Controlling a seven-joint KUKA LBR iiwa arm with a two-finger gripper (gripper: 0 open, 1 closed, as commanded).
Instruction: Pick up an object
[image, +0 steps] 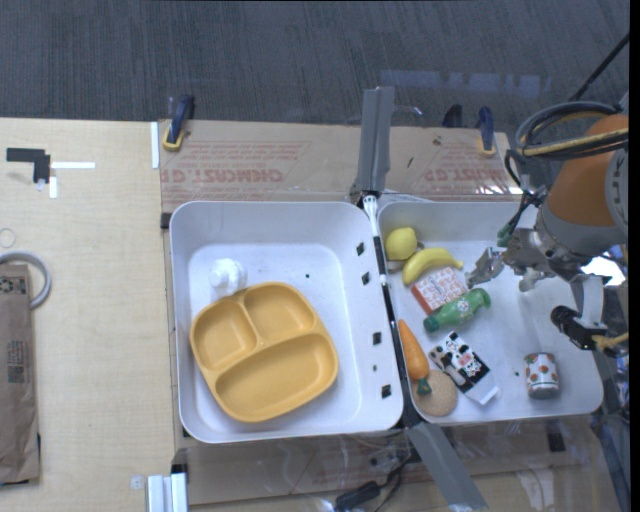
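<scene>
The right bin (570, 400) holds a lemon (400, 242), a banana (432, 263), a red and white box (440, 292), a green bottle (457, 309), a carrot (412, 350), a black and white cow-patterned item (460, 362), a tan round piece (437, 396) and a small can (541, 374). My gripper (507, 271) hangs over the upper middle of this bin, just right of the banana and above the bottle's cap end. Its fingers are spread open and nothing sits between them.
The left bin (185, 300) holds a yellow divided plate (264, 350) and a small white object (227, 274). A grey divider (375, 140) runs between the bins at the back. A brown bag (15, 370) lies on the bench at far left.
</scene>
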